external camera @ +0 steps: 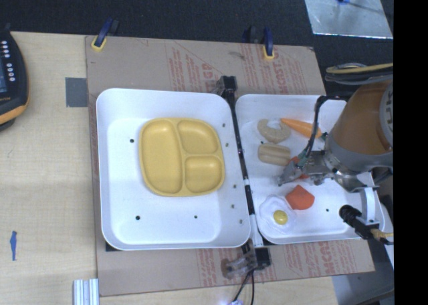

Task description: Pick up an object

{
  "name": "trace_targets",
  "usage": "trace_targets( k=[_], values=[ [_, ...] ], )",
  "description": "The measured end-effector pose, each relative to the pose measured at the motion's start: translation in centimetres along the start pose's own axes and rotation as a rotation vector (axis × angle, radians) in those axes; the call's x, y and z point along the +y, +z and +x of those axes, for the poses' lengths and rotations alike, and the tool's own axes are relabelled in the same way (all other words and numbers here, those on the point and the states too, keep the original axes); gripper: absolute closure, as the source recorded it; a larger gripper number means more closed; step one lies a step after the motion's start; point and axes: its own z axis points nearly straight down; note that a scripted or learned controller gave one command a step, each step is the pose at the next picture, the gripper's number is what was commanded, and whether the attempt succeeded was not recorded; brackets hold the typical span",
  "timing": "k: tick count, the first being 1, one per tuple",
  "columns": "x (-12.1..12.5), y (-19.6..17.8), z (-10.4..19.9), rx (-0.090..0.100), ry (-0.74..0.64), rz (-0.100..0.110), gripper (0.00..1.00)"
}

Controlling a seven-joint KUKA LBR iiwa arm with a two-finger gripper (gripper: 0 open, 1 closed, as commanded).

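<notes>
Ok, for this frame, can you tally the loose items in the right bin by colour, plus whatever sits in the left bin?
Right bin:
Tan bread-like pieces: 2
Orange carrot-like piece: 1
Red-orange piece: 1
White fried egg with yellow yolk: 1
Left bin:
Yellow divided tray: 1
Total: 6

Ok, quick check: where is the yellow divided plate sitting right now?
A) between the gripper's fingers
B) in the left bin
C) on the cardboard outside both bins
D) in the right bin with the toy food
B: the yellow divided plate lies flat in the left bin, apart from the gripper over the right bin.
</notes>
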Motion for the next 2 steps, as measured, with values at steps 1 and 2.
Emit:
trace_targets(
  k=[1,2],
  values=[
    [4.7,1.0,2.3,0.001,-0.003,-0.003,0.0],
    [4.6,-0.2,2.0,0.001,0.0,-0.003,1.0]
  ],
)
